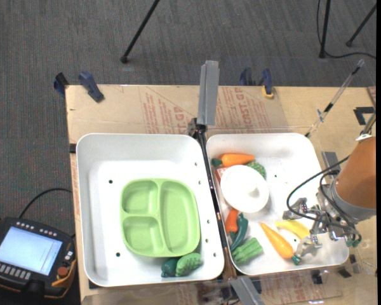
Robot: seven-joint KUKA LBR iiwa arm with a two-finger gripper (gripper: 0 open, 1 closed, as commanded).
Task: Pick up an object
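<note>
Claw (317, 237) low in right bin (305, 146), aperture unclear; banana (292, 227) and carrot (277, 240) crowd together, grasp may slip or snag both

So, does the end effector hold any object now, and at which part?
Cannot be told. The end effector is low over the right bin, near the banana and carrot; no object visibly sits in it.

grey arm (357, 199) with orange band, black cables, metallic tool (322, 236).
</note>
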